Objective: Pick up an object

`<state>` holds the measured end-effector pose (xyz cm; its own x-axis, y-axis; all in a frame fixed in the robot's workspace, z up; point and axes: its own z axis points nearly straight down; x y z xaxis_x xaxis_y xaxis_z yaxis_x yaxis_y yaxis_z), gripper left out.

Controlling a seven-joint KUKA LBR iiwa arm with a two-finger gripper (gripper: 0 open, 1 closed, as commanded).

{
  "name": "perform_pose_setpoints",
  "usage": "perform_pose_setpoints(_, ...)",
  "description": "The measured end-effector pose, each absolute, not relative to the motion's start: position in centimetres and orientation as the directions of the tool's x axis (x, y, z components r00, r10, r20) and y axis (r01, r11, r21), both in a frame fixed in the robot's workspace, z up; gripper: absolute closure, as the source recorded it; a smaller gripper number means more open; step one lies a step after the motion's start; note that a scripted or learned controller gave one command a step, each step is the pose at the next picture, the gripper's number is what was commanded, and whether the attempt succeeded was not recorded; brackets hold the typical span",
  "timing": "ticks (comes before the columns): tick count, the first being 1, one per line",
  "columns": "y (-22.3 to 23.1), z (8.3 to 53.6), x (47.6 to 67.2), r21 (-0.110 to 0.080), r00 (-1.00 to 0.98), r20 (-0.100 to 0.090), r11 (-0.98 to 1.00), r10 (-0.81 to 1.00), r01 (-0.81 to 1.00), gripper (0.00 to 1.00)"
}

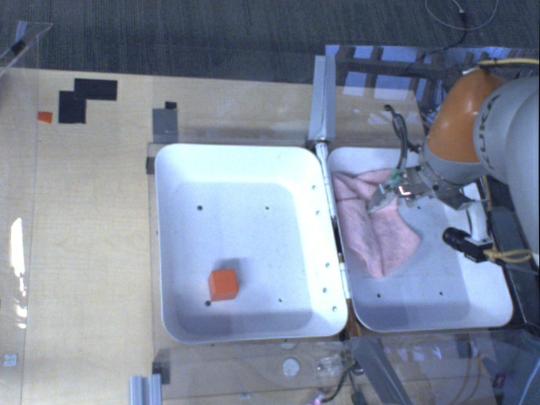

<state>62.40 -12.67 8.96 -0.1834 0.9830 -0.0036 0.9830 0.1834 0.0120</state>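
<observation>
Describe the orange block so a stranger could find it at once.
Two white bins sit side by side on the bench; take the left bin in the camera view. Near its lower-left corner lies a small orange block. It sits alone there, while the right bin holds a crumpled pink cloth.

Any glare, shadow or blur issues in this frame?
Camera view: even overhead light, soft shadow beside the small orange cube in the left white bin; white glare streak on the pale wooden bench at left; crumpled pink cloth reads clearly; the pincer is small and slightly soft.
</observation>
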Motion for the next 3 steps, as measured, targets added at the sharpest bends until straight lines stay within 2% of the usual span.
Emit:
perform_pose_setpoints(1,-9.3,8.9,66.9,0.0,-0.291,-0.006,0.291,0.957,0.957,0.0)
perform_pose_setpoints(2,-11.3,9.1,58.0,0.012,-0.375,-0.008,0.375,0.927,0.927,0.0)
perform_pose_setpoints(3,-11.3,9.1,58.0,0.013,-0.375,-0.008,0.375,0.927,0.927,0.0)
